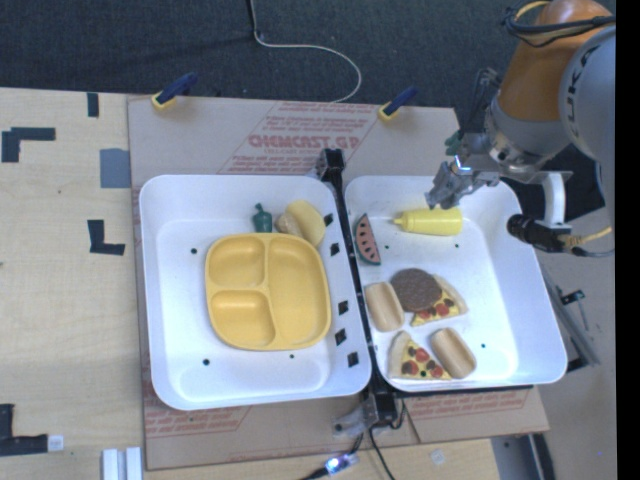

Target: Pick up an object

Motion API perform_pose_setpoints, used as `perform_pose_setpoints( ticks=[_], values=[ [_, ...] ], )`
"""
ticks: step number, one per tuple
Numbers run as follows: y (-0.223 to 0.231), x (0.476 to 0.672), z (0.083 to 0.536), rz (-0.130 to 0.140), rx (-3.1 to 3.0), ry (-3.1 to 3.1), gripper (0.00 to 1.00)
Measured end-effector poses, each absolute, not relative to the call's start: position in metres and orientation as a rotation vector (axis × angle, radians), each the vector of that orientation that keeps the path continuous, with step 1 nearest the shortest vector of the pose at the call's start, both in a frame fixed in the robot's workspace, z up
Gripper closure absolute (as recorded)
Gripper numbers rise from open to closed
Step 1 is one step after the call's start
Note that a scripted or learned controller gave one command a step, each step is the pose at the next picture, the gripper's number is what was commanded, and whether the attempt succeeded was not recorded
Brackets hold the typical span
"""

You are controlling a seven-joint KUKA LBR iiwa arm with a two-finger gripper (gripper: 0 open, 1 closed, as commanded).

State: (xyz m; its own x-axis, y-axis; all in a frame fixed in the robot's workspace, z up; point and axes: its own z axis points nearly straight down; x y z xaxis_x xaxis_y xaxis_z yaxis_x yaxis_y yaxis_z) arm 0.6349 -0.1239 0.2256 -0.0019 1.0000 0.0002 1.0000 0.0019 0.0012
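Bench top is pale wood [60,298] with black tape marks on the left; dark carpet [120,23] at the far side, a thin white cable [330,56] looping across it. A cardboard sheet [290,138] with red print sits under both bins, held by blue-and-yellow clamps [175,90] at its far corners.

Left bin [170,368]: glossy yellow divided tray [268,290], smooth plastic with rounded corners. At the tray's far edge, a pale lumpy food piece [303,220] and a small dark green item [261,218].

Right bin [520,348]: yellow mustard bottle [430,222] lying on its side at the far end, nozzle pointing left. Watermelon slice [367,238] by the divider. Nearer: brown round patty [414,288], two pizza wedges [415,360], two tan buns [383,305].

My pincer [445,193] is just over the bottle's right end, touching or nearly so. Finger gap: can't tell from this angle.
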Motion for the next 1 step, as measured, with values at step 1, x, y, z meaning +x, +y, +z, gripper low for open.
perform_pose_setpoints(
  ticks=[1],
  values=[
    [-0.0766, 0.6118, 0.2323, 0.0, 2.218, 2.229, 1.0]
  ],
)
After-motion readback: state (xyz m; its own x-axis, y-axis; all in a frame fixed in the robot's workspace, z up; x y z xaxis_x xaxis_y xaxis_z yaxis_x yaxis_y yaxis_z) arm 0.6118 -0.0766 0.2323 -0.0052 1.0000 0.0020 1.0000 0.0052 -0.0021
